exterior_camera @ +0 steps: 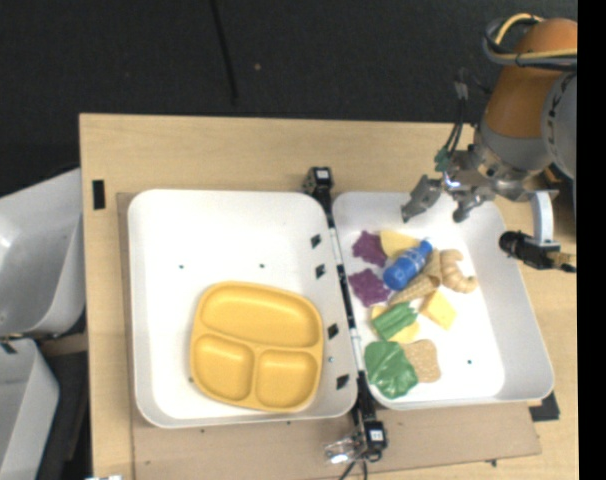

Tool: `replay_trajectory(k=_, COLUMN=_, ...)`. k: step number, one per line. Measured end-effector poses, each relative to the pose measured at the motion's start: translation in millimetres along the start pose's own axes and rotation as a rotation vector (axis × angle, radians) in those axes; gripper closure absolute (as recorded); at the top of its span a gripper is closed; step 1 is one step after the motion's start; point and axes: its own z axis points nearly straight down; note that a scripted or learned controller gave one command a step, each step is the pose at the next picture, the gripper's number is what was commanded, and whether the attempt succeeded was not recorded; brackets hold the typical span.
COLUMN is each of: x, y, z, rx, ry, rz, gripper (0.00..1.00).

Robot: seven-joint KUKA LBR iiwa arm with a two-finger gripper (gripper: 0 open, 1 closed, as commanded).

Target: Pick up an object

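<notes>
Dark floor surrounds a pale wooden bench [233, 153] that carries two white bins side by side. From where I stand, the left bin [163, 238] holds a yellow tray [255, 346] with three compartments, lying toward its near right corner. Small black clips [318, 180] sit along the seam between the bins.

The right bin [503, 338] has a heap of toy food gathered against its left side: two purple pieces [368, 248], a yellow wedge [398, 240], a blue bottle [407, 265] lying tilted across the middle, a tan croissant [455, 271] just right of it, a second yellow piece [440, 311], a green pepper [393, 320], a green leaf [389, 367] at the near end and a tan cracker [423, 360] touching it.

Over that bin's far right corner hangs the gripper [442, 201], its two fingers spread apart with nothing between them, above and clear of the heap. Behind it rises the arm [518, 98] with its orange band.
</notes>
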Motion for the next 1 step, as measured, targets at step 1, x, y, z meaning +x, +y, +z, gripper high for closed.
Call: replay_trajectory(k=1, x=-18.9, y=-37.2, z=103.4, rx=0.009, ry=0.0, rz=0.002, gripper=0.0)
